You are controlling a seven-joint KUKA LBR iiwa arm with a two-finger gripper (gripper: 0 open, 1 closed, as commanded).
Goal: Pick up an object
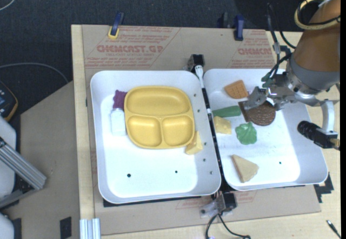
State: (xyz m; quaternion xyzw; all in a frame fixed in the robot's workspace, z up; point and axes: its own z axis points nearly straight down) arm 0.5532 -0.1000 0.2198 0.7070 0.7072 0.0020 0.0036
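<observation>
My gripper [258,104] hangs low over the right bin [303,173], directly above a dark brown round cookie [263,117]. Its metal parts overlap the cookie's top edge. Around it lie an orange cracker [236,90], a green strip [226,111], a pale yellow cheese piece [222,125], a green leafy piece [246,133] and a tan wedge [244,167]. The grey arm with its orange band [320,43] comes in from the right.
The left bin [108,178] holds a yellow divided plate [159,116], a purple item [119,99], a white item [117,121] and a yellow piece [194,146]. A black clamp [197,61] sits at the divider between the bins. A black fitting [316,133] sticks out at the right.
</observation>
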